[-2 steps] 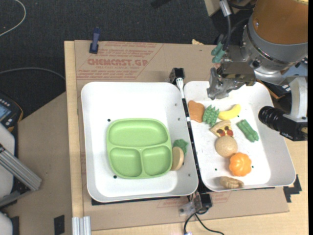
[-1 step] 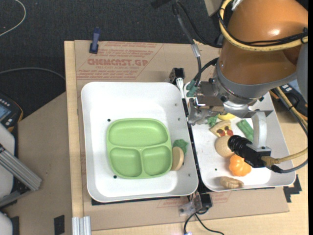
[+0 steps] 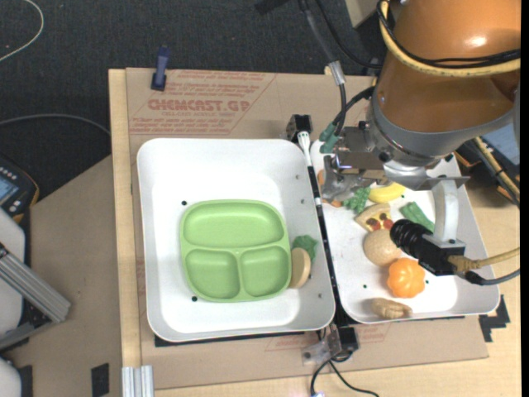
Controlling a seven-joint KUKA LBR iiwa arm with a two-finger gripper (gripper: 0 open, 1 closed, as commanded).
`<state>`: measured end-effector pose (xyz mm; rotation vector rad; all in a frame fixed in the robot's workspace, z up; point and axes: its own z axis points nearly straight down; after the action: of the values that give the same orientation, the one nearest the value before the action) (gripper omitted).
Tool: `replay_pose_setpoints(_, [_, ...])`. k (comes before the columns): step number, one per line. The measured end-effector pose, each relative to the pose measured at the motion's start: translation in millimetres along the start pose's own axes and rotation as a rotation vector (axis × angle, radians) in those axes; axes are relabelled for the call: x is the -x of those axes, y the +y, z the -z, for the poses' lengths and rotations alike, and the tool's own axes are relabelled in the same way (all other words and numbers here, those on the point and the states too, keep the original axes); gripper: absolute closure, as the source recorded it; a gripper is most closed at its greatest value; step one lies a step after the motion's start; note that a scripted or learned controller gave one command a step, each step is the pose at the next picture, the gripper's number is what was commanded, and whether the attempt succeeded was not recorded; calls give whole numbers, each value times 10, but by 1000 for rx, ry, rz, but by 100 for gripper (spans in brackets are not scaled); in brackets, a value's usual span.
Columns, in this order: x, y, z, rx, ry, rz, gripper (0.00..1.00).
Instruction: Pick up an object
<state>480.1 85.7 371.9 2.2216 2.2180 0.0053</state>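
Overhead, arm bent over right bin

The arm comes in from the upper right and bends steeply downward, its broad orange band facing the camera with the grey wrist below it. The gripper hangs under the wrist, pointing down at the left rear corner of the right bin, near the divide.
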Motion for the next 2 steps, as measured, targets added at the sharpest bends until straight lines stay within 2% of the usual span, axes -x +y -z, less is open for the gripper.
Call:
replay_pose_setpoints(1, [-171,208,1732,18,4,4,100])
replay_pose_setpoints(2, [-152,-13,1636,-7,-1,2,100])
